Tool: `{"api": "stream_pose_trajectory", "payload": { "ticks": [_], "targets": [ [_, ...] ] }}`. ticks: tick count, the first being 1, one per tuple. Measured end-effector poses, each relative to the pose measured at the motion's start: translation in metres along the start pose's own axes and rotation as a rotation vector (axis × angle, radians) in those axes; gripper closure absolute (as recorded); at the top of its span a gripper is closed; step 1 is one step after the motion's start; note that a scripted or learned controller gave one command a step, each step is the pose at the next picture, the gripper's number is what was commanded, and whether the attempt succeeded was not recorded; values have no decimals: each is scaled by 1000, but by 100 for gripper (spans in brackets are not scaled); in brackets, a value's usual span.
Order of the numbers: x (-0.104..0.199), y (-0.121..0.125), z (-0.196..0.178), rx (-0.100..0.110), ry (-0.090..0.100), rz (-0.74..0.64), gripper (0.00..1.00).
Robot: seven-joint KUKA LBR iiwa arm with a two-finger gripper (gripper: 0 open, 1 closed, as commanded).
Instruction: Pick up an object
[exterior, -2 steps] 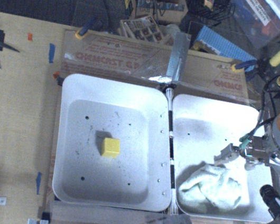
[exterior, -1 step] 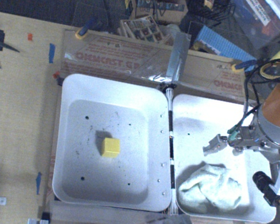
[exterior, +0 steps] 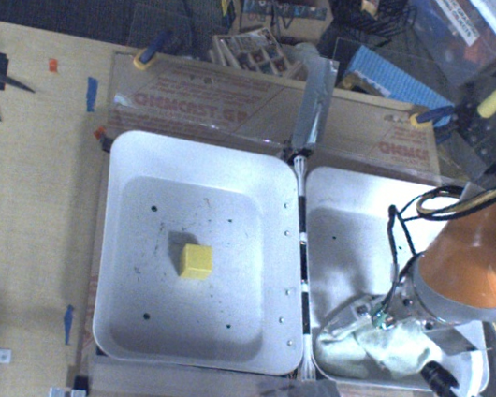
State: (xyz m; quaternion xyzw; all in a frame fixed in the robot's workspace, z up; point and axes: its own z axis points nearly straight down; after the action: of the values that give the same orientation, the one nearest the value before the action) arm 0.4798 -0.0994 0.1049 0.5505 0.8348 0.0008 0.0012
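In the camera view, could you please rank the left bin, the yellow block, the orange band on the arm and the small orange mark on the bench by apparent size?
1. Left bin.
2. Orange band; it sits higher, nearer the camera, so it looks bigger than it is.
3. Yellow block.
4. Orange mark.

Yellow block (exterior: 197, 262) lies mid left bin (exterior: 129, 172). Arm's pincer (exterior: 367, 333) is low in the right bin (exterior: 341, 209), near its front wall, well apart from block.
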Motion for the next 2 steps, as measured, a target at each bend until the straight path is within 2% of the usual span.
{"api": "stream_pose_trajectory", "payload": {
  "ticks": [1, 2],
  "targets": [
    [-2, 0, -10, -3, -3, 3, 100],
    [-24, 17, -84, 2, 0, 202, 100]
  ]
}}
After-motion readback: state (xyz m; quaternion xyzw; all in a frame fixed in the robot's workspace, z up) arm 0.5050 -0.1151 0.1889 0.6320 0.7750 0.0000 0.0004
